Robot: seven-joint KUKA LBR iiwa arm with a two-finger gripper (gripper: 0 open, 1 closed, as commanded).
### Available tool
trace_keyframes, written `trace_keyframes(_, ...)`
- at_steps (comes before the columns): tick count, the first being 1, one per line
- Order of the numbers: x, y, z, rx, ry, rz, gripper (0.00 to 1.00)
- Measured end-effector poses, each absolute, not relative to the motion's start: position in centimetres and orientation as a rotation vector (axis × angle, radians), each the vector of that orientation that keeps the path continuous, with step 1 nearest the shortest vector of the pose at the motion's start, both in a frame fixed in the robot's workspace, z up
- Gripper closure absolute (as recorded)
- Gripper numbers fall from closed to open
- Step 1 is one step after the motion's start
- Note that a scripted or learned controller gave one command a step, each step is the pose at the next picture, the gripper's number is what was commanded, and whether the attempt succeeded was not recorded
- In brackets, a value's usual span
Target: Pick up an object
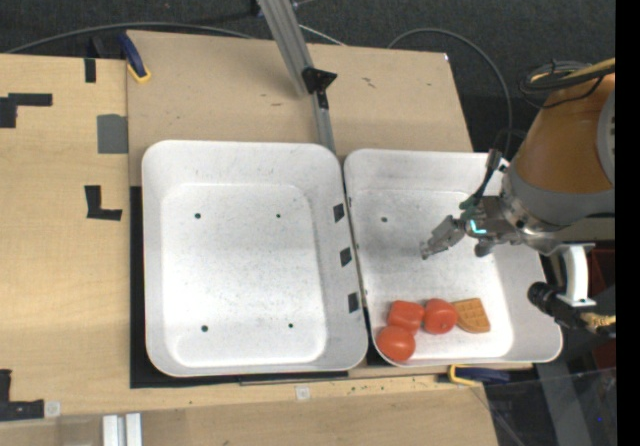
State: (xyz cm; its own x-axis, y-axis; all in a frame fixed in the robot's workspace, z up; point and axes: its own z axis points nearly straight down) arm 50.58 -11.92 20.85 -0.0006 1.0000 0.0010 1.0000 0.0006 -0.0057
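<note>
Red pieces point(412, 325) below the gripper point(447, 237), apart.

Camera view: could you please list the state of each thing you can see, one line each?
gripper: above the right bin's floor, holding nothing visible.
right bin: holds four items at its near edge.
red pieces: three, clustered, lying in the right bin.
tan piece: lying flat beside them.
left bin: upright on the bench.

The arm point(575, 149) was cut off by the right edge, and the gripper point(440, 239) was too blurred to read.
</note>
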Motion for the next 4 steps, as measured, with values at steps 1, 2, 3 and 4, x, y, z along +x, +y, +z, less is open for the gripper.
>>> trace_keyframes(1, 50.7, -11.9, 21.0, -2.218, -2.222, 0.002, 0.0)
trace_keyframes(2, 50.9, -10.9, 15.3, -2.215, -2.219, 0.007, 0.0)
trace_keyframes(3, 50.4, -10.6, 10.9, -2.216, -2.217, 0.007, 0.0)
trace_keyframes(4, 50.3, -10.6, 8.8, -2.22, -2.222, 0.003, 0.0)
